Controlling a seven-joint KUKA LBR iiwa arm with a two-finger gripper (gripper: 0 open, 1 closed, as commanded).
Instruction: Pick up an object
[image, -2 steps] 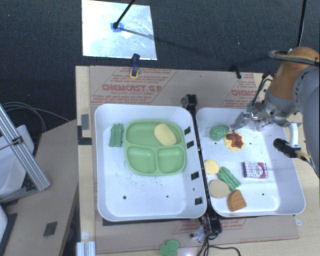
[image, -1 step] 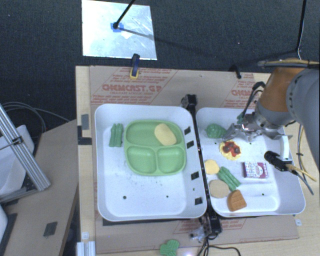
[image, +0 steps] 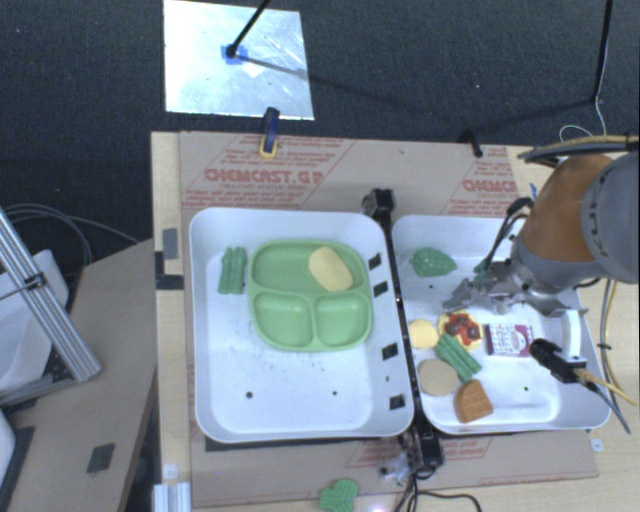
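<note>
My gripper (image: 478, 292) hangs low over the right bin (image: 575, 405), near its middle. Just below it lie a red and yellow toy (image: 461, 325) and a purple and white packet (image: 508, 340). A green leafy toy (image: 432, 262) sits to the gripper's upper left. Further toward the front are a yellow piece (image: 423, 333), a green vegetable (image: 458, 356), a tan round piece (image: 437, 377) and an orange bread-like piece (image: 473, 401). I see nothing held by the gripper.
The left bin (image: 215, 400) holds a green divided plate (image: 268, 330) with a yellow item (image: 330, 267) in one compartment, and a green bean toy (image: 232, 270) beside it. A green toy (image: 340, 494) lies off the bench in front. Cables run at the right.
</note>
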